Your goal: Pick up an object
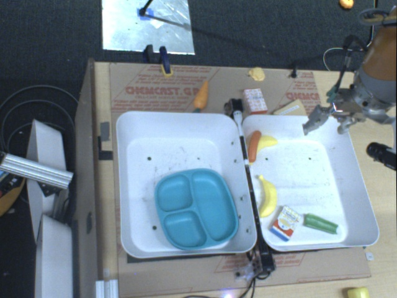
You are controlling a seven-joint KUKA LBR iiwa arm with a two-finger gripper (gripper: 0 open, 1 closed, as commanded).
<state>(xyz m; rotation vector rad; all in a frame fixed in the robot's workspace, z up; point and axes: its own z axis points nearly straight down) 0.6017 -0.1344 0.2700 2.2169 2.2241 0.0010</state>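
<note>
Your gripper [327, 118], open and holding nothing, hangs over the right bin's [347, 166] far edge; the banana [268, 197] lies down-left, lengthwise front-to-back.

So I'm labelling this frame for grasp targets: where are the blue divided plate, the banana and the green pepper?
blue divided plate [196, 208], camera view, on the ridge between its compartments.
banana [268, 197], camera view, mid-curve.
green pepper [320, 223], camera view, middle of its body.

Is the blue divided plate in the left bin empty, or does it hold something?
Empty. The blue divided plate lies flat in the left bin, and all three of its compartments show only bare blue surface.
</note>
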